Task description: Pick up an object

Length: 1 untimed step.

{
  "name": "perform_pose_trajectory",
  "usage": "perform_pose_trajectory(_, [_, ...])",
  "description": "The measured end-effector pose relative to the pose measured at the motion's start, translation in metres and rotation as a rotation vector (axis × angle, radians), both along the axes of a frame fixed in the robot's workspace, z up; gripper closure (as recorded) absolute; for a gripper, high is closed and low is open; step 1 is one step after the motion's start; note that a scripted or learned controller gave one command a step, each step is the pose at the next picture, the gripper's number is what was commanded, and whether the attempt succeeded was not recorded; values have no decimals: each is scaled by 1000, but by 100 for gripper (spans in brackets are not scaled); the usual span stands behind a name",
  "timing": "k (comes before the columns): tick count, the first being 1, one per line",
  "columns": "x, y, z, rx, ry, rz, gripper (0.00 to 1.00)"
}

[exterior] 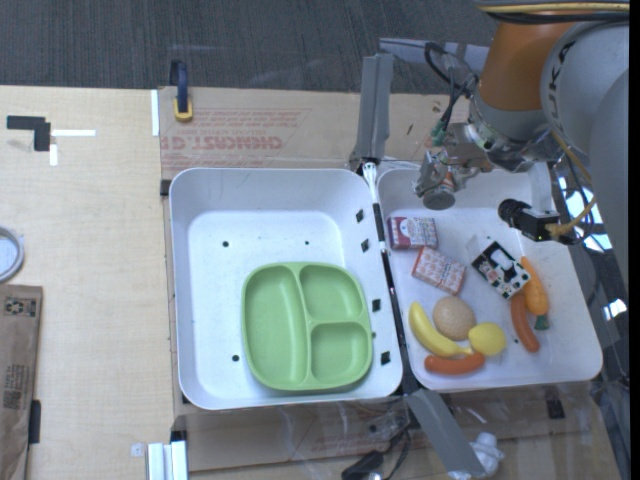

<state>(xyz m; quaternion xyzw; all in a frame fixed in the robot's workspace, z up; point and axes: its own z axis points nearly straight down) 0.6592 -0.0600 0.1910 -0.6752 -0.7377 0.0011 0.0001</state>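
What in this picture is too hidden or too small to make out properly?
- Gripper, camera view: small and blurred, so whether it holds anything is unclear.
- Red box: print too small to read.
- Brown paper bag: cut off by the left edge.
- Round pale food: partly covered by the banana and lemon.

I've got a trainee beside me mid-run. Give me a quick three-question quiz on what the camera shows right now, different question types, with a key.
1. True or false: the green tray lies in the right bin.
2. Multiple choice: which thing touches the banana? A) the black clip B) the roll of tape C) the tan ball
3. Fill in: the end effector hovers over the ____ corner of the right bin, above the red box.

Key: 1 false, it lies in the left bin. 2 C. 3 far left.
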Motion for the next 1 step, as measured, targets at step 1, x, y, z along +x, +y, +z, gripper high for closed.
perform_pose_trajectory(1, [0, -1, -2, -1, 2, -228, 100])
